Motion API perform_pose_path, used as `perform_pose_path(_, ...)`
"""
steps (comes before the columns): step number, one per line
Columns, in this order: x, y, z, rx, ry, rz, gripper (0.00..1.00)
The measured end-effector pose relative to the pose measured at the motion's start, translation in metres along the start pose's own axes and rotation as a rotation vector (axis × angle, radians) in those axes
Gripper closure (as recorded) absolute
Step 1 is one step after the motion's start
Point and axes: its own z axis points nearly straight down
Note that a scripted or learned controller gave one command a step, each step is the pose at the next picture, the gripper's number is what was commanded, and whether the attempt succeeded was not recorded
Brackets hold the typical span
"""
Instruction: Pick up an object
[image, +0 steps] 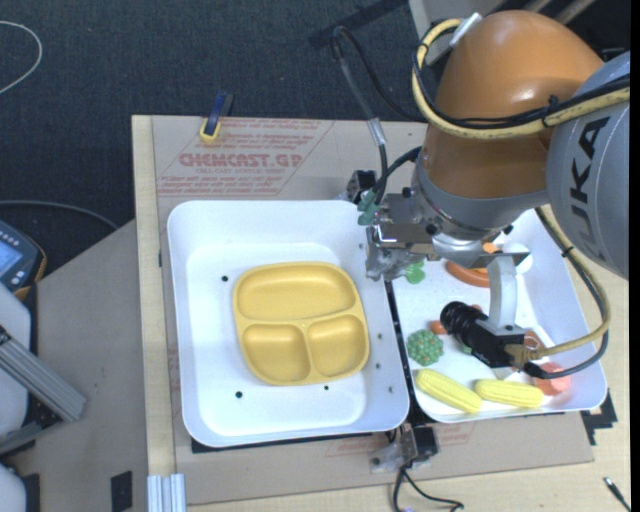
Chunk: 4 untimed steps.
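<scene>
Bins of shallow white plastic sit side by side on the surface (160, 420), which is covered by a brown cardboard sheet (250, 160) printed with red lettering. The left white bin (200, 260) holds a yellow plastic plate with three compartments (298, 322), lying flat near its middle. The grey arm with the orange band (500, 90) reaches in from 3 o'clock and covers the 12 o'clock part of the right white bin (575, 300).

The tool (385, 255) hangs at the wall between the two bins, toward the 10 o'clock corner of the right bin. Whether it is apart or together cannot be told, and nothing can be seen held in it. A small green piece (412, 270) lies just beside the tool at its 3 o'clock side, and whether the two touch is unclear. A long orange piece (465, 272) lies further toward 3 o'clock, partly under the arm.

The other loose things are in the 6 o'clock half of the right bin. A green knobbly toy like broccoli (424, 347) lies near the dividing wall, with a small orange bit (438, 327) just at its 1 o'clock. Below it, two yellow toy corn cobs lie along the 6 o'clock rim: the left cob (447, 390) and the right cob (508, 392), nearly end to end. A pink-red piece (553, 380) lies at the right cob's 2 o'clock, near the bin's 4 o'clock corner.
</scene>
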Motion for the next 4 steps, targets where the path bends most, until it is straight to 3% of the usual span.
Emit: perform_pose_path(4, -0.001, 0.001, -0.037, 0.000, -0.005, 0.001, 1.00)
